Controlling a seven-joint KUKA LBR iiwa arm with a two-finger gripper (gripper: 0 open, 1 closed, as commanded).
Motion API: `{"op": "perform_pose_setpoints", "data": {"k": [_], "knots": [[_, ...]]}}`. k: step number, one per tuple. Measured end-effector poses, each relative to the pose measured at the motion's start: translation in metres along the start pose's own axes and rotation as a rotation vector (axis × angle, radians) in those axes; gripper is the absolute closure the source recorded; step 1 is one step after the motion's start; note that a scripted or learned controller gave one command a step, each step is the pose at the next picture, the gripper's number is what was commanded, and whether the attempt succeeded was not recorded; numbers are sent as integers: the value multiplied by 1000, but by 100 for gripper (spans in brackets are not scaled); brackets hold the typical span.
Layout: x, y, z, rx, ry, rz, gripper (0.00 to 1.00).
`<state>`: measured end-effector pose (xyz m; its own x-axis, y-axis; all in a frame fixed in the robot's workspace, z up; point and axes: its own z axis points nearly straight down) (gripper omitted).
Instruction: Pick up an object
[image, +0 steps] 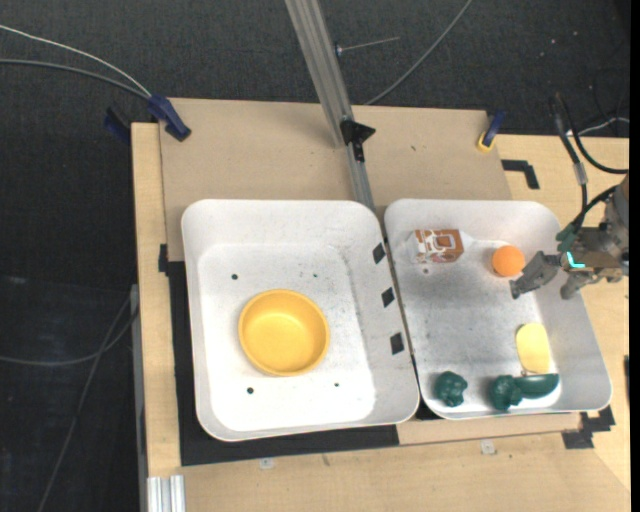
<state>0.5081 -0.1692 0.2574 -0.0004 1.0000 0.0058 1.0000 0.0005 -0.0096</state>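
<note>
just right of the orange ball (508, 261), the hand (549, 280) is hovering over the right edge of the right bin (470, 330), its two dark fingers (528, 278) spreading apart with nothing between them, so it is released and grasping nothing. left of the orange ball, a small brown-and-white packet (438, 246) is lying near the bin's far wall. nearer the camera than the orange ball, a pale yellow block (534, 348) is resting by the bin's right side, and beyond it, along the near wall, two dark green lumps are sitting: one (451, 388) well left of the block, the other (518, 389) just beside it. far left of the orange ball, across the divide, a yellow bowl (284, 332) is sitting upright in the left bin (220, 240). both bins are lying on the tan table (250, 140).
</note>
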Motion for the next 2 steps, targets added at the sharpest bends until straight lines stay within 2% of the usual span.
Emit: {"op": "perform_pose_setpoints", "data": {"k": [1, 2], "knots": [[0, 1, -2, -3, -1, 0, 0], [-7, -7, 53, 6, 2, 2, 0]]}}
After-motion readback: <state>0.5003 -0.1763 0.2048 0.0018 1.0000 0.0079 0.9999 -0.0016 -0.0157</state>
